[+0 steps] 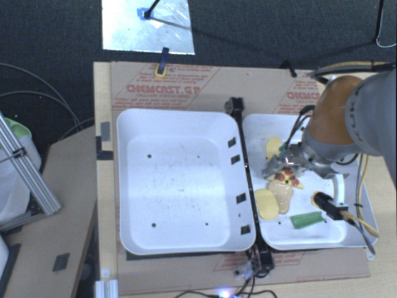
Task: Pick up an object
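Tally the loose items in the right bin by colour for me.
Yellow: 2, a round yellow piece and a flat yellow disc
Green: 1, a green rectangular block
Cream: 1, a cream lumpy toy
Red-and-yellow: 1, a small speckled piece
Total: 5

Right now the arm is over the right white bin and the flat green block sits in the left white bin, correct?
Not quite. The camera view shows the flat green block in the right white bin, near its front edge, not the left. The grey arm with the orange band is indeed over the right bin.

arm [372, 113]: grey | band: orange above wrist | tool [277, 164]: metallic grey | cables: black
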`<action>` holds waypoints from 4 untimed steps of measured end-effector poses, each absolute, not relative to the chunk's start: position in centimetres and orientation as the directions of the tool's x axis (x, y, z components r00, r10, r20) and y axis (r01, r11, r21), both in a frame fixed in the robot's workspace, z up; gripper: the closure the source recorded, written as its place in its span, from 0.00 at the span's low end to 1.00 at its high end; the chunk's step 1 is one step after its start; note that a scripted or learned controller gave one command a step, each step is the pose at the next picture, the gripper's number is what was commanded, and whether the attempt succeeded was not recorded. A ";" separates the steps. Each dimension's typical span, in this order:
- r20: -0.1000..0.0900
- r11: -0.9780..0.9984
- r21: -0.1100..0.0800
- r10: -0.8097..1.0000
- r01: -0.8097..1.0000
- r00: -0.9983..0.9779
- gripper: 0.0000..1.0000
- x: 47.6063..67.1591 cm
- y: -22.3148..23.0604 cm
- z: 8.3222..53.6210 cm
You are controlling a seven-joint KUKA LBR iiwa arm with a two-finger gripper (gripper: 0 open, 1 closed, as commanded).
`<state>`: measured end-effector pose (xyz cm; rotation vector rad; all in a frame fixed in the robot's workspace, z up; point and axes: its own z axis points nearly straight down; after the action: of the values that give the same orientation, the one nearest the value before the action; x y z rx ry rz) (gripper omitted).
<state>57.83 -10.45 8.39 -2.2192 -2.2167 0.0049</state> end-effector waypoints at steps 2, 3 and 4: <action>0.001 -0.003 -0.007 1.000 1.000 0.003 0.00 55.5 -12.1 8.4; 0.001 0.001 0.000 1.000 1.000 -0.001 0.00 51.3 -9.1 8.5; 0.000 0.001 0.006 1.000 1.000 -0.001 1.00 51.6 -9.3 9.5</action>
<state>51.58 -9.29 9.54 -2.2235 -2.2254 -0.0059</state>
